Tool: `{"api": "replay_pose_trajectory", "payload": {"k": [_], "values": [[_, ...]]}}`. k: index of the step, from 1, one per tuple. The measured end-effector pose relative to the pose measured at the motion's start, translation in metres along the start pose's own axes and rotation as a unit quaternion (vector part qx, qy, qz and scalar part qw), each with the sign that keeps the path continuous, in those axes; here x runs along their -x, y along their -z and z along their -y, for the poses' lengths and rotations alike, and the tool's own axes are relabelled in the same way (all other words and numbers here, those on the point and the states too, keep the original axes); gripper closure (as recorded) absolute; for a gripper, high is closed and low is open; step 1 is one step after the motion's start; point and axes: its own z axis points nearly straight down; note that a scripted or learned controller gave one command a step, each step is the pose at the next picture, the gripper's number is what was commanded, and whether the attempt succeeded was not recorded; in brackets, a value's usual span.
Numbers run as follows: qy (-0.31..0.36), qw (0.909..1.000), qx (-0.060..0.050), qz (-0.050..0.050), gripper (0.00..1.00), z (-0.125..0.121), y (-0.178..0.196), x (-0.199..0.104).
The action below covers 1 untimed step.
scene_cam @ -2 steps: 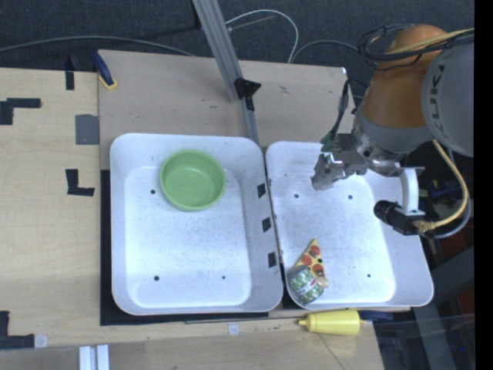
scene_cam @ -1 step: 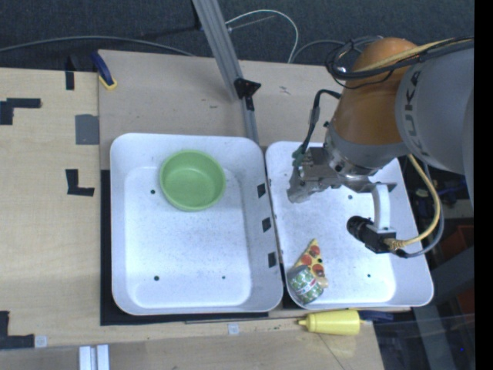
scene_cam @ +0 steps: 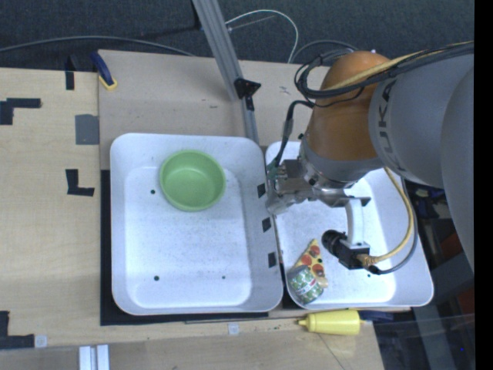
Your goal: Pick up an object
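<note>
Pale wood worktop (scene_cam: 46,230) carries two shallow white bins side by side, with dark floor beyond its far edge. A green bowl (scene_cam: 192,179) sits in the far part of the left bin (scene_cam: 185,284). In the right bin (scene_cam: 408,284), a small colourful packet (scene_cam: 307,272) lies at the near left corner, close against the wall that divides the bins. A yellow bottle (scene_cam: 333,322) lies on the worktop just outside the right bin's near rim.

The arm (scene_cam: 350,122) reaches in from the right, and its hand (scene_cam: 286,185) hangs over the far left part of the right bin, beside the dividing wall. Whether the hand is open or closed cannot be told from this angle, and nothing can be seen gripped.

By my reading, this is the approach step, before any grasp. The packet looks the likeliest target, since it lies just nearward of the hand. The next move would call for shifting nearward over the packet and descending without catching the bin wall.
</note>
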Motion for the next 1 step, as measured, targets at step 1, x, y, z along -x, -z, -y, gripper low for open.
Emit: {"api": "replay_pose_trajectory", "payload": {"k": [1], "values": [[0.0, 1.0, 0.0, 0.0, 1.0, 0.0025, -0.0122, -0.0515]]}}
